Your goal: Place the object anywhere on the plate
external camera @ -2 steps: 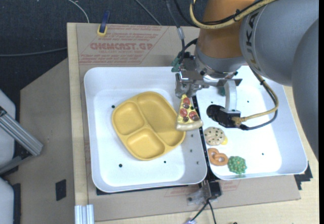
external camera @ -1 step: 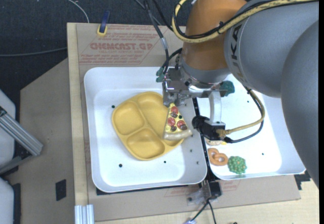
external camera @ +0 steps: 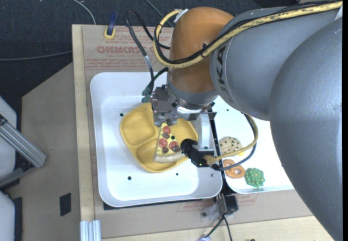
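A yellow divided plate (external camera: 138, 131) lies in the left white bin (external camera: 109, 142). A toy pizza slice (external camera: 167, 143) with red toppings rests on the plate's right part. My gripper (external camera: 165, 117) hangs right over the slice's upper end, under the orange band of the arm. Its tips are close to or touching the slice; the wrist hides how they stand.
The right bin (external camera: 239, 180) holds a chocolate-chip cookie (external camera: 230, 144), a small orange ring (external camera: 235, 171) and a green broccoli piece (external camera: 254, 177). The grey arm covers most of the right bin. A blue clip (external camera: 111, 24) sits at the bench's far edge.
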### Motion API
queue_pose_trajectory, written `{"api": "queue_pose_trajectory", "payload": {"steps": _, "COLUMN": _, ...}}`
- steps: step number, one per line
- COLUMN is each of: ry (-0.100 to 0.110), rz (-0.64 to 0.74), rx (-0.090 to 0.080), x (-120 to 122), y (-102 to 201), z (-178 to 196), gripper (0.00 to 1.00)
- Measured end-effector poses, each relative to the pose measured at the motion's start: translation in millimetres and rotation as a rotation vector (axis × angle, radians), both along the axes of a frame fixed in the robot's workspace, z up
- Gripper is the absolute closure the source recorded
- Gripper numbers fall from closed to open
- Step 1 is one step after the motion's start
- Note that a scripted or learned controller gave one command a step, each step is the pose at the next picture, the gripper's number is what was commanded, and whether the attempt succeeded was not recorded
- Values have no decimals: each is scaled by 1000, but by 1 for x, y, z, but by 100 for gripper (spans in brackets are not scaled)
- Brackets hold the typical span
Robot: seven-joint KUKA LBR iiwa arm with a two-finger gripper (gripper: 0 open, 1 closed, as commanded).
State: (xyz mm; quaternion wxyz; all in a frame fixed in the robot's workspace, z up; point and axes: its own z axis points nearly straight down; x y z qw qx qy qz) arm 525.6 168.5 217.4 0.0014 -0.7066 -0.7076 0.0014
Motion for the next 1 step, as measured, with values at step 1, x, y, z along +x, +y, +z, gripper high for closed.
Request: {"api": "queue_pose_trajectory", "payload": {"steps": 1, "ry": -1, "rz": -1, "rx": 0, "x": 0, "y": 0, "z": 0, "gripper": 0}}
